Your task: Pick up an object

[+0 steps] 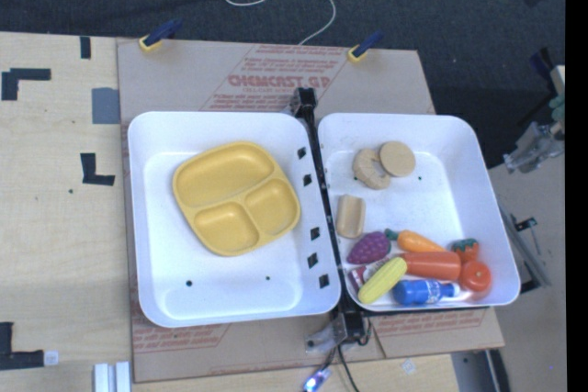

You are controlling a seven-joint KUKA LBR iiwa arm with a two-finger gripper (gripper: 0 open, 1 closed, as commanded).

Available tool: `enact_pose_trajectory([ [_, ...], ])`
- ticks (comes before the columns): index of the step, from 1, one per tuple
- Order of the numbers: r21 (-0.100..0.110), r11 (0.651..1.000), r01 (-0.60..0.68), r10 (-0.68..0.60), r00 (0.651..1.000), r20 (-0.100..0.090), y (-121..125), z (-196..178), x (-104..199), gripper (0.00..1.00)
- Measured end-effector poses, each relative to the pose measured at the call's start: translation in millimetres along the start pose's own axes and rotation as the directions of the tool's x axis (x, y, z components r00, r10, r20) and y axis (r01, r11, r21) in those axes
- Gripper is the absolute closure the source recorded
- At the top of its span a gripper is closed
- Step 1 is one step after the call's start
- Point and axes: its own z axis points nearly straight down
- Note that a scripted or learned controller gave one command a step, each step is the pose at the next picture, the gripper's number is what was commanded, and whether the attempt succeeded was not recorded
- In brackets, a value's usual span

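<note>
Gripper (536, 148) parked just outside the right bin (481, 162), opening impossible to tell. Best target: lone bread slice (350, 217), well away toward the divider. Centre above, descend straight, avoid crowded toys.

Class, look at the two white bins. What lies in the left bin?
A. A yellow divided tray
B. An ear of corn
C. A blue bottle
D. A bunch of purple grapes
A: the yellow divided tray lies alone in the left bin, while the food toys lie in the right bin.
</note>
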Motion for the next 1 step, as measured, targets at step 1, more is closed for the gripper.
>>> enact_pose_trajectory([
  [1,0.003,1.000,-0.007,0.007,1.000,0.001,-1.0,17.9,-35.6,1.00],
])
